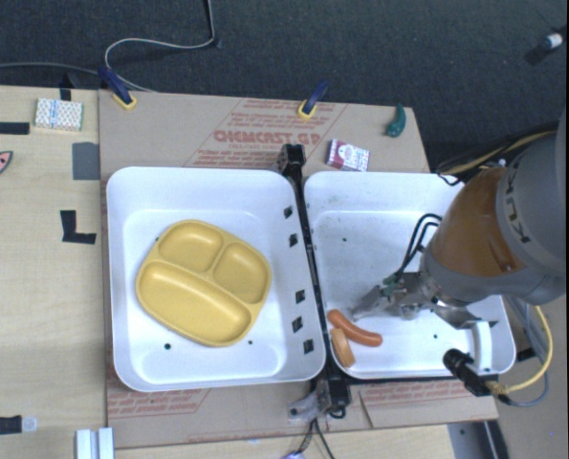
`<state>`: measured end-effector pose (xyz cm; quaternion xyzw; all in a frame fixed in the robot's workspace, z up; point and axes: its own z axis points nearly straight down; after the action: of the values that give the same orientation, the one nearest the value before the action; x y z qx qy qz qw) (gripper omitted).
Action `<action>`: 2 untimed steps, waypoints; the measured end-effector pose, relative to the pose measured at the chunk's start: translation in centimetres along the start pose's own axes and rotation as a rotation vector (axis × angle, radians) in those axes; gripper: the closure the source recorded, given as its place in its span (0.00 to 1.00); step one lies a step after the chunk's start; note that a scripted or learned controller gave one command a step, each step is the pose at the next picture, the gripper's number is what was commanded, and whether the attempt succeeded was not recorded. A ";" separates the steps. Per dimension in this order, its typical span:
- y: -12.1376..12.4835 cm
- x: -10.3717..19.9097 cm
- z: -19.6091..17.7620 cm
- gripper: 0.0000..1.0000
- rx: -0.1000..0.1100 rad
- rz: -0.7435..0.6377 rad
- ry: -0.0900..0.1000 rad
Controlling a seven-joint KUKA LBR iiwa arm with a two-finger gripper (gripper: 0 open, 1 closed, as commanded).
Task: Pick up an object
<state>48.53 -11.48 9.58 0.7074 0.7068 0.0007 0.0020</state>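
From above, my hand is low in the right bin, reaching leftward; its fingers end just above a hot dog, and I cannot tell whether they are spread or pressed together. A second sausage piece lies just below it, by the bin's lower left corner. The left bin carries a yellow divided tray. Both bins sit on cardboard on the worktop
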 end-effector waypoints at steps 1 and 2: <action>0.0 0.1 -0.9 1.00 0.001 -0.001 0.002; 0.0 0.1 -0.9 0.00 0.001 -0.001 0.002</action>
<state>48.54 -11.39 10.48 0.7071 0.7071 0.0008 0.0009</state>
